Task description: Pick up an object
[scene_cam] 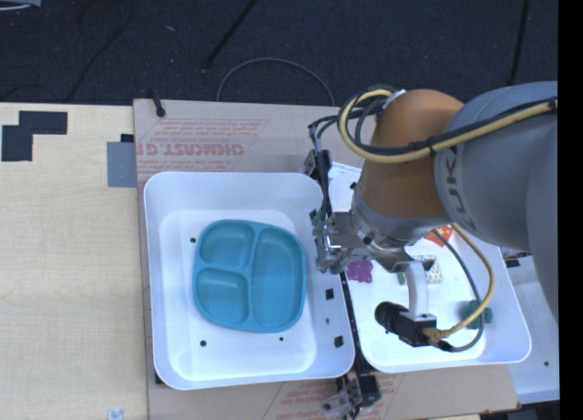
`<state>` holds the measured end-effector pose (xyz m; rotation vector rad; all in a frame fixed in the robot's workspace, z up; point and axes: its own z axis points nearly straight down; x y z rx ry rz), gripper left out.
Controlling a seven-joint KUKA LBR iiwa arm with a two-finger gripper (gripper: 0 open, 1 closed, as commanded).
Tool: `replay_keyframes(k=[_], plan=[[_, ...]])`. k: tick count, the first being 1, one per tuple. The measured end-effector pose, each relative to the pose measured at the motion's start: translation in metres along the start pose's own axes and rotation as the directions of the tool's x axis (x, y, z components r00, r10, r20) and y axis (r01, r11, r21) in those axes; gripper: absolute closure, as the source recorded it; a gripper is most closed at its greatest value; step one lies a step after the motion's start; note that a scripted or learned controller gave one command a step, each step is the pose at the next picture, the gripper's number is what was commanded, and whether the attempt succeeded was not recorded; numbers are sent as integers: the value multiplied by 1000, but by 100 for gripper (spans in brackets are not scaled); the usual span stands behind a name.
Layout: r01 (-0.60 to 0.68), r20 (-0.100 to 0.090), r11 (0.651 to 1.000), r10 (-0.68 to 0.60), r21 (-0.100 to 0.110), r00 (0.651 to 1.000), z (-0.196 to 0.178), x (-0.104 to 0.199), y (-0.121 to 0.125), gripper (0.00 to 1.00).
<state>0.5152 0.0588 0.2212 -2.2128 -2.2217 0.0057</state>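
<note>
My gripper (325, 250) hangs low over the left edge of the right bin (510, 347), close to the wall between the two bins. The orange-banded wrist (405, 168) covers much of that bin. A small purple object (362, 270) lies just right of the gripper, apart from it. Behind the arm's cables I see an orange-red item (443, 235), a white patterned item (430, 270) and a small green item (475, 310). Nothing shows in the gripper.
A blue divided plate (249, 274) lies in the left bin (173, 199). A black part with a yellow cable (405, 322) hangs over the right bin's front. Both bins rest on cardboard (209, 140) on the wooden bench.
</note>
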Motion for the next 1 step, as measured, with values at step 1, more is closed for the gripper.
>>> replay_keyframes(k=[1], plan=[[1,0,1000,-1,0,1000,7,49,-15,100]])
